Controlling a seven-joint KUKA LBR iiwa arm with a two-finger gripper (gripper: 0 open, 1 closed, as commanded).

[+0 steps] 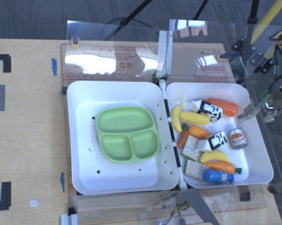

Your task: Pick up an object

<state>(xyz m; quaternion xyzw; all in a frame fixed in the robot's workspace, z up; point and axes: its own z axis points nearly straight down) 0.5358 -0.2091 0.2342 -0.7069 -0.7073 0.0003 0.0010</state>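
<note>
The right white bin (pixel 262 149) holds a heap of toy food. A yellow banana (pixel 177 117) and a corn cob (pixel 194 118) lie near its left wall. At the back rests an orange-red sausage shape (pixel 222 106) beside a black-and-white box (pixel 210 109). A small red-labelled can (pixel 237 138) sits apart at the right. Toward the front lie a second banana (pixel 213 156), an orange carrot (pixel 219 166) and a blue bottle (pixel 216 176). A smaller carrot (pixel 199 131) lies in the middle.
The left white bin (pixel 80 125) bears a green three-compartment plate (pixel 128 133). Checkered cloth pieces (pixel 191 147) lie under the toys. Clear panels (pixel 113 55) stand behind both bins. Dark fixtures and a yellow pole (pixel 267 18) crowd the right edge.
</note>
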